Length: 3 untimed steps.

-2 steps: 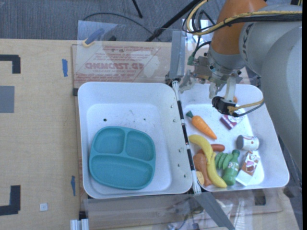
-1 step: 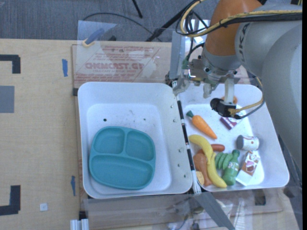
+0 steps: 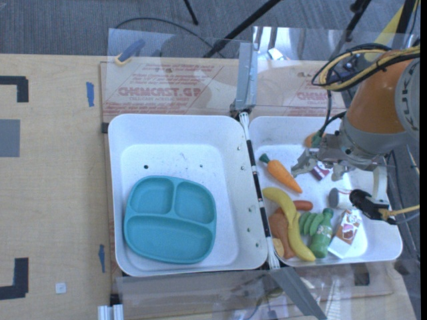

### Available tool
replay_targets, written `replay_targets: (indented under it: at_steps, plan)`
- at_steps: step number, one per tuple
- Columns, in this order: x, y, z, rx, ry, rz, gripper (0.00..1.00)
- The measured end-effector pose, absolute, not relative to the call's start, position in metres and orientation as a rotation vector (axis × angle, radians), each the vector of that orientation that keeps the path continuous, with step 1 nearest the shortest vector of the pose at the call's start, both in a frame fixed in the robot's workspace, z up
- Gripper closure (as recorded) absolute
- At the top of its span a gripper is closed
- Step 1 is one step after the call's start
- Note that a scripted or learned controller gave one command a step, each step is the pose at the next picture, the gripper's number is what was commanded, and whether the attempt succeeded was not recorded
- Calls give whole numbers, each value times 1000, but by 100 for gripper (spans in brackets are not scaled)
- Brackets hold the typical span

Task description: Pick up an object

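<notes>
Grey arm with orange band (image 3: 377, 102): reaches from right, wrist down over right shallow white bin (image 3: 387, 245). Hand (image 3: 325, 167): low above orange plastic carrot (image 3: 280, 173); finger spread indiscernible.

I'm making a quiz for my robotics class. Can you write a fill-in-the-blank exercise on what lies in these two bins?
1. The teal divided plate lies in the ____ bin.
2. The banana lies in the right bin, and its colour is ____.
3. The vegetable above the banana, orange with a green top, is a ____.
4. The plate has ____ compartments.

Missing words: left; yellow; carrot; three
</notes>
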<state>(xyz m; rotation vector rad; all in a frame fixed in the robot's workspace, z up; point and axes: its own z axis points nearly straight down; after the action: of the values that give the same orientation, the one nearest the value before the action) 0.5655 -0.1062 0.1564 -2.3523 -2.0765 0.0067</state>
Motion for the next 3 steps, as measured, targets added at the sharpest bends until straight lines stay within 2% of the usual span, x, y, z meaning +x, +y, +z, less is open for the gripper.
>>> replay_targets:
  at_steps: [1, 2, 3]
  plan:
    - [627, -125, 93, -2323, -2129, -11, 0]
    - [628, -128, 103, -2332, -2134, -11, 100]
    - [628, -128, 103, -2331, -2133, -9, 0]
